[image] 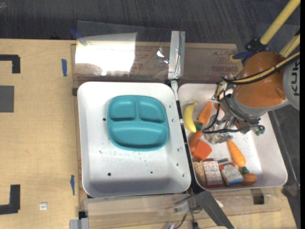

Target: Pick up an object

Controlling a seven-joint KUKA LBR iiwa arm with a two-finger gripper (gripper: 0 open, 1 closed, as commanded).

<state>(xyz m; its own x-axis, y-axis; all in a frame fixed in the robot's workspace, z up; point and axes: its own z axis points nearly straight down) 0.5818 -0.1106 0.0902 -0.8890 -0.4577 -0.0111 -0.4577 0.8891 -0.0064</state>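
Orange marks the band above the wrist of the grey arm (259,82), which reaches in from the right and hangs over the far middle of the right bin (274,173). The gripper (221,128) points down among the toy food there; glare and cables blur its tip, so whether it is clenched, released or grasping anything cannot be told from this view. Just left of it lie a yellow banana (190,117) against the bin's left wall and a small orange carrot (205,112) tilted beside it. Nearer, an orange-red block (201,150) sits beside a rounded orange piece. A second carrot (237,154) lies near the gripper on its right side. Along the near wall stand two small printed boxes (222,172), touching each other, with a brown piece just right of them. The left bin (95,175) holds a teal divided plate (138,123) with three compartments, well apart from the arm.
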